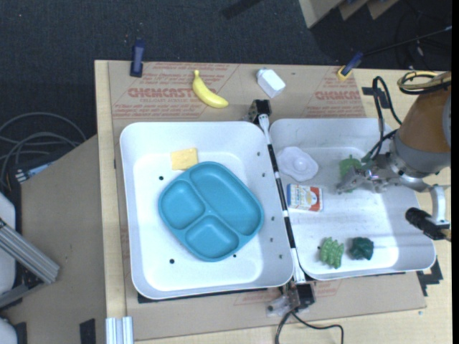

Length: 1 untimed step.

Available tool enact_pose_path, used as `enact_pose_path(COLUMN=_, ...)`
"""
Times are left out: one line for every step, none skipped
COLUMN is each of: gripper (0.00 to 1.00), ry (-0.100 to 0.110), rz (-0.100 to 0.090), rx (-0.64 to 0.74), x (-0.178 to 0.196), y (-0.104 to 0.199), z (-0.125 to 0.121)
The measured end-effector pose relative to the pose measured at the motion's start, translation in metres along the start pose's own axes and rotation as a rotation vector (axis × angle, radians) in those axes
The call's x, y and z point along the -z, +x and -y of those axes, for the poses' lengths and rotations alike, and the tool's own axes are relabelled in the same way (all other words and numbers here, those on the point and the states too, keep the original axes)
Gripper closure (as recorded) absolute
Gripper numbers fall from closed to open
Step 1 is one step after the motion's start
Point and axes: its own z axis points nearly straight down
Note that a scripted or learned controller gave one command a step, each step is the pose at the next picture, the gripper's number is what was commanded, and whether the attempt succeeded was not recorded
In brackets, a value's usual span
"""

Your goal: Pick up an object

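Gripper (355,180) sits low in the right bin (401,264), near its back right part, on the end of the grey arm (423,138) with its orange band that reaches in from the right. Its metal tip lies right against a small green leafy piece (349,166), but whether that piece is between the fingers cannot be told from this slant, nor how far apart the jaws stand.

Just left of the tip lies a clear plastic cup (298,163), tipped on the bin floor. In front of the cup, close to the bin's left wall, lies a small white packet (305,197) with red and blue print. Nearer the front wall are two more green pieces side by side: a light green one (331,252) and, just right of it, a dark green one (361,248). They are near each other but not touching.

The left bin (140,192) holds a blue tray (209,210) with three compartments, set at a slant in the middle. A yellow block (184,158) lies just behind the tray's back left edge.

Behind the bins, on the cardboard bench top (115,99), lie a banana (207,92) and a small white box (271,83), well apart from each other. Grey cables (32,145) coil on the floor at the left.
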Motion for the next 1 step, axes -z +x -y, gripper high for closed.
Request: enact_pose_path(gripper=0.0, ry=0.0, rz=-0.002, rx=0.002, x=0.0003, y=0.0353, z=-0.0749)
